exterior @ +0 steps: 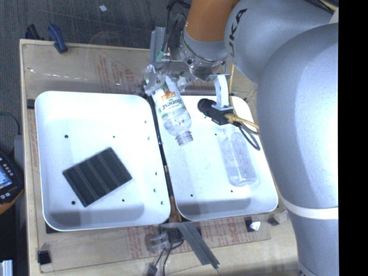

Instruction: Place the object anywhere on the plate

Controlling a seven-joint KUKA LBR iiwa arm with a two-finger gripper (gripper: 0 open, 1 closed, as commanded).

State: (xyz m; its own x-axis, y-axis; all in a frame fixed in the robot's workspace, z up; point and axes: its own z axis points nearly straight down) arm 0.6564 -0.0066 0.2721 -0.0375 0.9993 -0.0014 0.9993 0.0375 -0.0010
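Note:
A dark ribbed rectangular plate lies flat in the left bin, toward its front left. My gripper hangs over the far end of the divide between the two bins. It is shut on the base of a clear plastic water bottle with a white label. The bottle slants down from the fingers with its neck pointing toward the front, over the right bin's far left corner. The plate sits well to the left of and nearer than the bottle.
A second clear bottle, without a label, lies lengthwise along the right side of the right bin. A blue clamp grips the bench's far left corner. A handheld device sits at the left edge.

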